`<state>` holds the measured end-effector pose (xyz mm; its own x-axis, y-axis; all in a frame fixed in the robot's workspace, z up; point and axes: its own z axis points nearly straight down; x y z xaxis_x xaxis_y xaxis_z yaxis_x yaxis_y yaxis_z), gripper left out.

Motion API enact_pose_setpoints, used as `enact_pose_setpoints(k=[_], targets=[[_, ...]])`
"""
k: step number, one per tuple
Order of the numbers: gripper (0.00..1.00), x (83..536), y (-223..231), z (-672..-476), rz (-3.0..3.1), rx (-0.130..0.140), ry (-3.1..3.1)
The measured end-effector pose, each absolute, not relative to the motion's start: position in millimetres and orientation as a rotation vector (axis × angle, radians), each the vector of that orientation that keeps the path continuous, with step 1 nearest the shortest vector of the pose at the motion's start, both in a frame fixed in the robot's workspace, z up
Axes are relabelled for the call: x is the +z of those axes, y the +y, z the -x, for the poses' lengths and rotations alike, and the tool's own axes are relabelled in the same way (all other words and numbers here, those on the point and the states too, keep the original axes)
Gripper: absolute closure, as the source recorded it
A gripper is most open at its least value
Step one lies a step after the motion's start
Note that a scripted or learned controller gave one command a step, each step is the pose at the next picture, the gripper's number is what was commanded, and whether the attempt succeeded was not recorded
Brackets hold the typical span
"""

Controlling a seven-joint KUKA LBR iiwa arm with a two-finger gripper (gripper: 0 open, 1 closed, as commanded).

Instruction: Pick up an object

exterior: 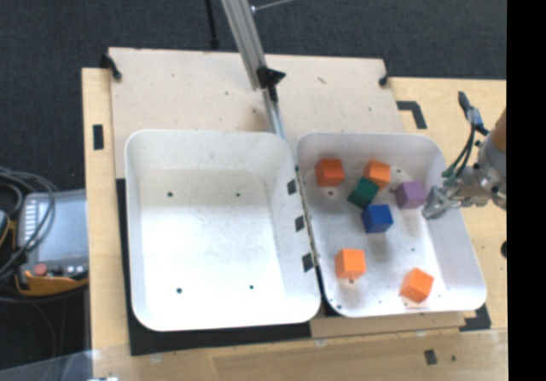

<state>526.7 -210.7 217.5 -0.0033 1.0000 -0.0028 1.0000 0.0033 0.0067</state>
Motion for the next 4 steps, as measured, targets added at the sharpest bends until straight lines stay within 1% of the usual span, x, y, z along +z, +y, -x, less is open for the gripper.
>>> enact_pose_setpoints(k=[1, 2, 3, 4], targets=[[1.0, 233.0, -211.8, -527.7, -2.214, 0.003, 2.224], [1.0, 224.0, -160.5, -541.2, -2.213, 0.002, 2.228], [1.0, 230.6, -102.9, -550.8, -2.21, 0.005, 2.23], [1.0, 222.2, -48.7, -566.3, -2.213, 0.002, 2.229]])
